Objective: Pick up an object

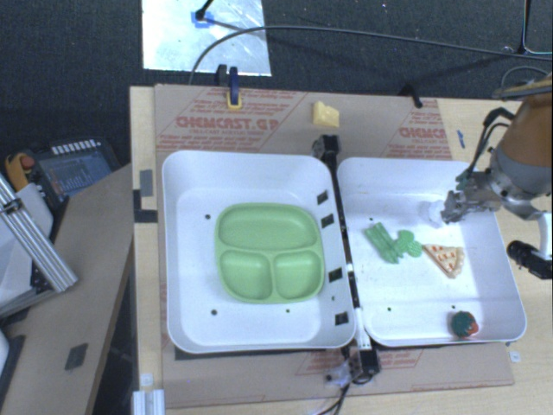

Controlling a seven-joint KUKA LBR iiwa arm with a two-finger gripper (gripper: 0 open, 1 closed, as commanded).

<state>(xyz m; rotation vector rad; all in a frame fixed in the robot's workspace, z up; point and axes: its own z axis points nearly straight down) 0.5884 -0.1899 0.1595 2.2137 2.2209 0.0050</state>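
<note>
Hand (pixel 451 209) hovers just above pizza slice (pixel 445 258), green toy (pixel 391 242) beside.

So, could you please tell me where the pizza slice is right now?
The pizza slice lies in the right bin, just right of the green toy and below the claw.

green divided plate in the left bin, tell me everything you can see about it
The green divided plate is pale green, looks like smooth plastic, and has rounded corners. Raised ridges split it into three compartments: one wide one at the far side and two smaller ones at the near side. It lies flat and right way up near the middle of the left bin, resting on the bin's floor. Nothing sits in it.
</note>
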